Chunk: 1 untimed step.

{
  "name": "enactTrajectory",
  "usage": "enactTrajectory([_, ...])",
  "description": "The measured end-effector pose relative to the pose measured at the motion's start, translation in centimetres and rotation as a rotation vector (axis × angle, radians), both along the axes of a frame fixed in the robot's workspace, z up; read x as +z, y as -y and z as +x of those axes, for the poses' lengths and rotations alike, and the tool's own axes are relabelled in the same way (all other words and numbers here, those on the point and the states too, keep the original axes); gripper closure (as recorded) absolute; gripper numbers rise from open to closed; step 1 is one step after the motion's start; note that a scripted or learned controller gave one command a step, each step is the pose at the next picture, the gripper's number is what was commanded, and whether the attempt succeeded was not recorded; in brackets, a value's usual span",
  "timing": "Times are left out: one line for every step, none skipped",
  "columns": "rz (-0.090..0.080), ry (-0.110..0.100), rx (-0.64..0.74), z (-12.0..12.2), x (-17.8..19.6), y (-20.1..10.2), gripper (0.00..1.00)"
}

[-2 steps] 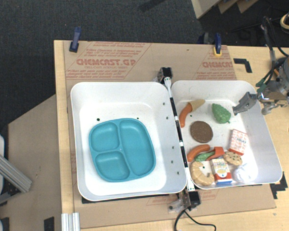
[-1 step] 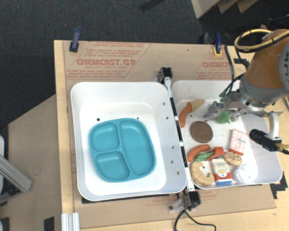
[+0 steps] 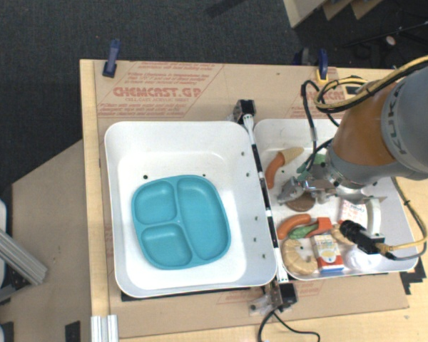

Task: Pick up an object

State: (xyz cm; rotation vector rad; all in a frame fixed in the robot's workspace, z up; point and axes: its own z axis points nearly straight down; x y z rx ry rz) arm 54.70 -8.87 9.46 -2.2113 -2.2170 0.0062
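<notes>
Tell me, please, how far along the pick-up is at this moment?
Done: the arm has reached into the right bin. In hand: the tool sits low over a brown round item; no grasp shows. Left: gripping and lifting. The hot dog and juice carton lie loose.

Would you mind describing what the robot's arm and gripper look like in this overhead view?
The arm is a thick, rounded grey body with dark KUKA lettering on its side and a broad orange band above the wrist. Black and yellow cables loop around its upper side. The gripper is small, grey metal, with some green visible near its base.
</notes>
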Motion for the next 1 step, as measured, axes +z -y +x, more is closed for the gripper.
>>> enactTrajectory([-0.006, 0.012, -0.003, 1.53, -1.08, 1.74, 0.00])
